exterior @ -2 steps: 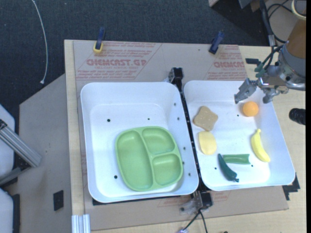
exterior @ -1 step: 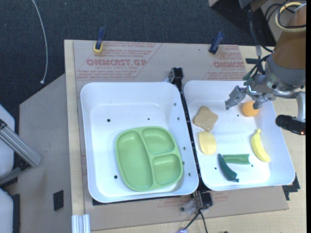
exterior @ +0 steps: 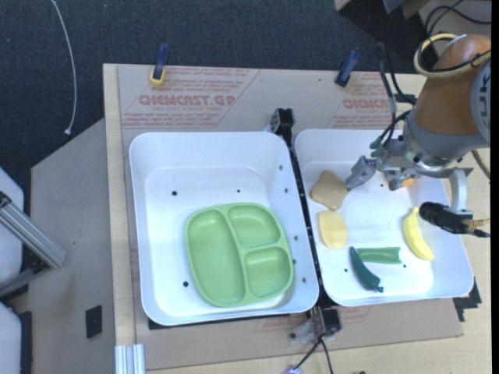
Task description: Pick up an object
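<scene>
The right bin holds several toy foods. A tan bread-like piece lies by its left wall, with a pale yellow piece just in front of it. A green pepper and a teal pod lie near the front, and a yellow banana lies to the right. My gripper hangs over the back of this bin, right of the tan piece and apart from it. Its fingers are spread open with nothing between them.
The left bin holds a green divided plate. A black divider with clamps runs between the bins. A black fitting on the arm's side hangs above the banana. Bare white floor shows in the middle of the right bin.
</scene>
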### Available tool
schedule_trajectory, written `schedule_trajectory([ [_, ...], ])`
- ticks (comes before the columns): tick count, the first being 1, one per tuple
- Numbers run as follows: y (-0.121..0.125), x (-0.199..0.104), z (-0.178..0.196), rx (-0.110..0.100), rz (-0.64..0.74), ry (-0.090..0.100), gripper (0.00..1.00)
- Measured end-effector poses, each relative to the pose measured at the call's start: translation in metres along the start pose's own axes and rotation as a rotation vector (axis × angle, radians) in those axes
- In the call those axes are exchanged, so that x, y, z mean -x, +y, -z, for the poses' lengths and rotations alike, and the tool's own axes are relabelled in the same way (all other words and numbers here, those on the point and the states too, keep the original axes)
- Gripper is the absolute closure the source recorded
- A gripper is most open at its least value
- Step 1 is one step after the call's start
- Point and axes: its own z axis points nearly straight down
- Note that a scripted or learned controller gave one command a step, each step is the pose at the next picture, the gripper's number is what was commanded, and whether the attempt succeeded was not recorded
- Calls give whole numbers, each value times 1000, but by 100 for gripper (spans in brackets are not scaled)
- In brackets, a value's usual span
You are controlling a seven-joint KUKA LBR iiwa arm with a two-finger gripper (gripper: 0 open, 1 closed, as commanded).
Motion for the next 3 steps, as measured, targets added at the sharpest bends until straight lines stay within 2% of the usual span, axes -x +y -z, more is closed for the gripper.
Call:
schedule_trajectory([
  [1,-2,-5,-43,0,0,0,0],
  [2,-1,-5,-31,5,-1,-1,100],
  [3,-8,3,23,9,-1,-3,100],
])
